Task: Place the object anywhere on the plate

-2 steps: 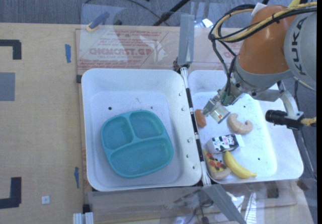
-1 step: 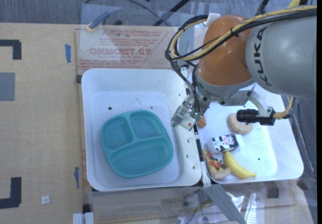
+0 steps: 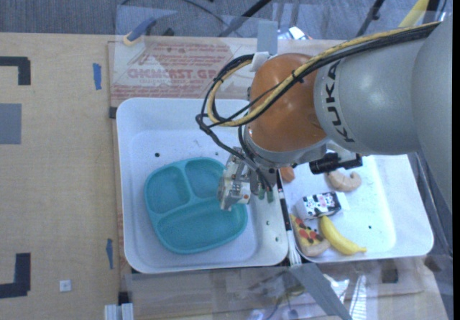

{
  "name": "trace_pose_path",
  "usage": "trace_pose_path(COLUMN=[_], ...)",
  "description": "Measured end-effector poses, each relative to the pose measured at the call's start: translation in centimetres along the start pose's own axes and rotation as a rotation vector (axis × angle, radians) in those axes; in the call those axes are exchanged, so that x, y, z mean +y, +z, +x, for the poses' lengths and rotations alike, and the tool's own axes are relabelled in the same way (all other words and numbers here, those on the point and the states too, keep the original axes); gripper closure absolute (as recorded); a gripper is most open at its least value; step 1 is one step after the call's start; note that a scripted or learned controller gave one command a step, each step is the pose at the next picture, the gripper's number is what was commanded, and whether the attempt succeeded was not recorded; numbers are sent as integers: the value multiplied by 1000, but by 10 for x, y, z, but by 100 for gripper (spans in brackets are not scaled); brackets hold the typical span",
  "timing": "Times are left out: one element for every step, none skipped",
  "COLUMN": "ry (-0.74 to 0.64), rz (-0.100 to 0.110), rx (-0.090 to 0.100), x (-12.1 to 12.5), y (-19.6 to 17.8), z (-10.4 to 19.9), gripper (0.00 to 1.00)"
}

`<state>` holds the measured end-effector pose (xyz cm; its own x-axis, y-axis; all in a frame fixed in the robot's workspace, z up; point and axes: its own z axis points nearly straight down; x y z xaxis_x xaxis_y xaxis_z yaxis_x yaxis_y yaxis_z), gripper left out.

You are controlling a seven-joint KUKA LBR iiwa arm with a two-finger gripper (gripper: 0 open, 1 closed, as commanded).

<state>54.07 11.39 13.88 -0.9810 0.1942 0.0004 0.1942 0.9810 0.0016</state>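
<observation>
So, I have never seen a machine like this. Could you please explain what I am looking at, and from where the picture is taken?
One camera looks down at a slant on a bench with two shallow white bins. The large grey and orange shape is a robot arm reaching in from the right. Its gripper hangs over the right edge of a teal divided plate in the left bin. Whether it holds anything, I cannot tell. The right bin contains toy food: a banana, a shrimp-like piece, a small black and white item and a colourful piece.
</observation>
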Motion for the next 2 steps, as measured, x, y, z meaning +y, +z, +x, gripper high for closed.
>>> trace_pose_path(ry=[1,5], rz=[0,-4], rx=[0,-4], x=[-1,0], y=[0,-11], z=[0,-2], gripper=[0,100])
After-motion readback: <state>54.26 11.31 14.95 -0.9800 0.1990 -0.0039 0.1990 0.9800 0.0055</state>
